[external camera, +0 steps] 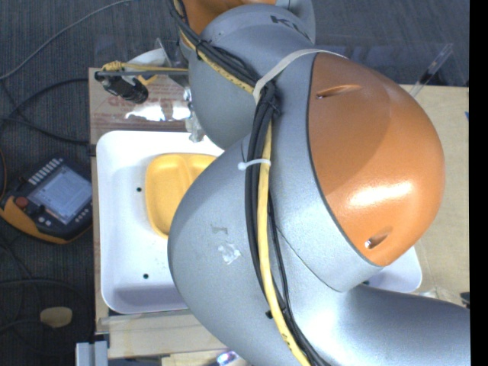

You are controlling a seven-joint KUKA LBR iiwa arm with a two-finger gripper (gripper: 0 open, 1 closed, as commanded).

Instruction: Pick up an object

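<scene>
Grey arm housing (252,280) with an orange cap (374,166) blocks most of the camera view, and the claw lies somewhere beneath it, so its state cannot be told. Black and yellow cables (263,197) run along the arm, cinched by a white tie. Left of the arm, a yellow object (171,189) lies in a white bin (114,219). A handheld pendant (49,200) rests on the dark floor beyond the bench.

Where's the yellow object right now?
In the camera view, the yellow object lies in the left white bin, toward its upper middle, its right side hidden behind the grey arm.
</scene>
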